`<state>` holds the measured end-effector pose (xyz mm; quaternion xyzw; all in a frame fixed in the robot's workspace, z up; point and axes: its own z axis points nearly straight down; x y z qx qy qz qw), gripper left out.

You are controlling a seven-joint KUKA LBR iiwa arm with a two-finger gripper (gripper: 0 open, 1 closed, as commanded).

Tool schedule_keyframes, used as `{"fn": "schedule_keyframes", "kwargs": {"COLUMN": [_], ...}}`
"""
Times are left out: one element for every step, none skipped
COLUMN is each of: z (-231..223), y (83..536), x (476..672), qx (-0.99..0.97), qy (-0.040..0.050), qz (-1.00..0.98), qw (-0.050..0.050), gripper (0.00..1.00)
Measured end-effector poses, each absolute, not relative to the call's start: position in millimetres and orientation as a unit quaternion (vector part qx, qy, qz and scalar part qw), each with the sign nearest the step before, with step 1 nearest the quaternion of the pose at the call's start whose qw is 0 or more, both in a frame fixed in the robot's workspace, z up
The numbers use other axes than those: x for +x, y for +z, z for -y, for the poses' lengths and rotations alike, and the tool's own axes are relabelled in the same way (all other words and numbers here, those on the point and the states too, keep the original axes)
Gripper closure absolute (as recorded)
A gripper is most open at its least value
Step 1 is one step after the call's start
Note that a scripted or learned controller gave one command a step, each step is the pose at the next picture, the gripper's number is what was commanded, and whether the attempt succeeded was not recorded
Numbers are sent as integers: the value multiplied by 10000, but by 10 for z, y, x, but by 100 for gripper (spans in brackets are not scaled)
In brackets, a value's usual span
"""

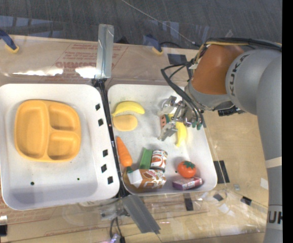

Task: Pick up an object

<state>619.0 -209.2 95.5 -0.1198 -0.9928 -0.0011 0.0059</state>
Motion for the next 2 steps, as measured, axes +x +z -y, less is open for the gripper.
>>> {"fn": "schedule_keyframes", "kwargs": {"z": [2085,1825], "y": [929,938], "x": [6086,6359], "qx": [-1090,-892], "qy": [2,-2], "qz": [9940,9960], "qw": [-8,-20], "gripper": [0,0]}}
